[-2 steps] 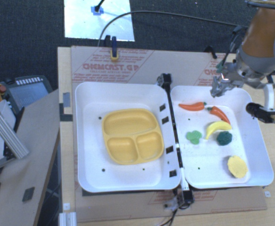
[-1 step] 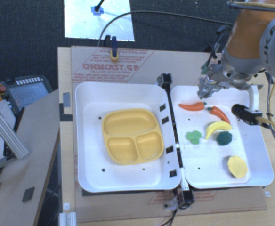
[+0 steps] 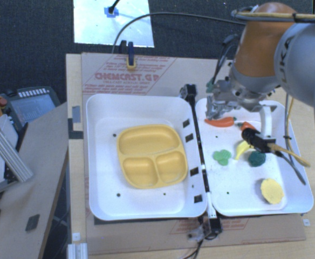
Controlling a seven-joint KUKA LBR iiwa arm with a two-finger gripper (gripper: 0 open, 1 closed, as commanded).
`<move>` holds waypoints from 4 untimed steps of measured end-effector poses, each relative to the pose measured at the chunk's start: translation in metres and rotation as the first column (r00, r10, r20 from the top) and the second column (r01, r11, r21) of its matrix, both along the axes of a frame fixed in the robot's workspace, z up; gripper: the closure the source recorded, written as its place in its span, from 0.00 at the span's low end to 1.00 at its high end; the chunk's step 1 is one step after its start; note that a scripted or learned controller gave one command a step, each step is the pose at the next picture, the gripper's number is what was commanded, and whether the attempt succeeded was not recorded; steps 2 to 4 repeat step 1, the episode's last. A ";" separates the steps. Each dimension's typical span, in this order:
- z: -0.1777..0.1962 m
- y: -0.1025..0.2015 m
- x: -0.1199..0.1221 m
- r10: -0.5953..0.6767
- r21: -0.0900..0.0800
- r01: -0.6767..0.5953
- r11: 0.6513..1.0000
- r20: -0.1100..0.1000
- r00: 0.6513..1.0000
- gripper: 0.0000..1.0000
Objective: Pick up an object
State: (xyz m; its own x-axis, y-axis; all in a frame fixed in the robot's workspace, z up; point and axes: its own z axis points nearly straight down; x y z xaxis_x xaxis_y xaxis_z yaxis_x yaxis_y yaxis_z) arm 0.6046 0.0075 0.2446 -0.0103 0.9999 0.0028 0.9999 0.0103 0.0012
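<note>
**Gripper low over the carrot in the right bin**

From the camera view I see my gripper (image 3: 216,111) just above the orange carrot (image 3: 220,122), at the right bin (image 3: 295,201) far-left corner; I cannot tell its grasp state. My worry: the carrot lies near the bin wall, so it may skid aside. Beyond the carrot, the left bin (image 3: 101,198) holds a yellow divided tray (image 3: 149,155); cardboard lies beneath.

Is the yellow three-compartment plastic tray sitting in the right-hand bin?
No, the yellow three-compartment plastic tray lies in the left white bin.
</note>
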 end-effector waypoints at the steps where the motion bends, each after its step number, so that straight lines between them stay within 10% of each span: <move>1: -0.013 0.055 -0.017 0.000 0.000 0.000 1.000 -0.001 1.000 1.00; 4: -0.013 0.055 -0.017 0.000 0.000 0.000 1.000 -0.001 1.000 1.00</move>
